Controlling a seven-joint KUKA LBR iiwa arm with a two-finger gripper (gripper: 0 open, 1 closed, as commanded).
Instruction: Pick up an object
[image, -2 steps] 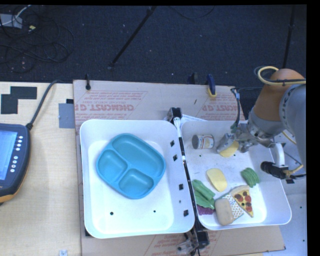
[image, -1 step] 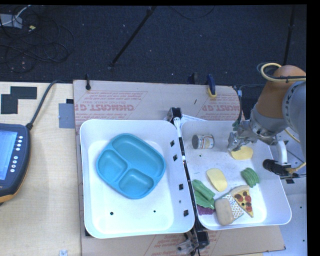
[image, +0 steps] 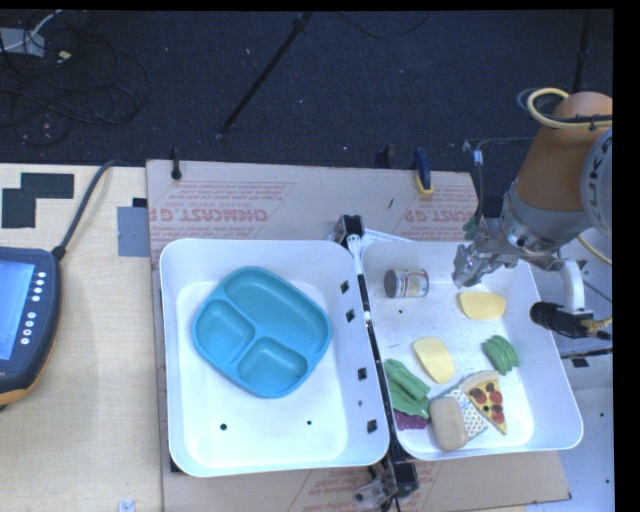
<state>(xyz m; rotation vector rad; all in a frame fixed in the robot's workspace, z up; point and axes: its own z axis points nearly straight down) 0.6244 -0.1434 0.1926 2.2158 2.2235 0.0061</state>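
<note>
Over right white bin (image: 565, 395), at its 12 o'clock edge: grey two-finger gripper (image: 473, 262), jaws' state unclear.
Yellow flat toy piece (image: 482, 304) just beside it, likeliest pick; small metal can (image: 406, 284) at 9 o'clock.

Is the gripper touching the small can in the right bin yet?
Apart. The camera view shows bare white bin floor between the gripper and the can.

You see two glossy white plastic bins (image: 200, 440); the left one carries a smooth, matt blue plastic divided plate (image: 262, 331). Your small can (image: 407, 284) looks like dull metal. The pizza slice (image: 486, 398) and the yellow pieces (image: 482, 304) look like smooth moulded plastic. Brown printed cardboard (image: 260, 205) lies under the bins, over the desk's (image: 90, 420) pale wood-grain top.
</note>
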